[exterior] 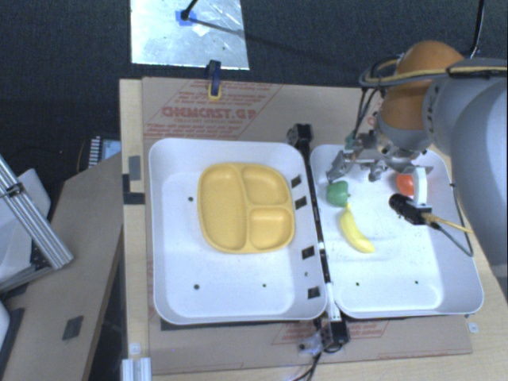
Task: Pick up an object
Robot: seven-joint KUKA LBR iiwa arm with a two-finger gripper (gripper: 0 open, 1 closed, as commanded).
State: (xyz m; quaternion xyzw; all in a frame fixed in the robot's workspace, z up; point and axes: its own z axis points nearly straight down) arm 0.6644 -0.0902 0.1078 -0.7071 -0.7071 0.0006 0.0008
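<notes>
My gripper (355, 167) hangs low over the far end of the right bin (397, 292). It is open, and its metal fingers (337, 166) have nothing between them. A small green object (338, 192) lies just in front of the left finger, close to the bin's left wall. A yellow banana (355, 230) lies a little nearer the camera, toward the bin's middle. An orange-red object (404, 183) lies to the right of the gripper, partly hidden by robot parts.
A yellow plate (244, 207) with three compartments lies in the left bin (182, 292). A black divider (313, 213) runs between the bins. The grey arm (468, 125) looms over the right bin's far right corner.
</notes>
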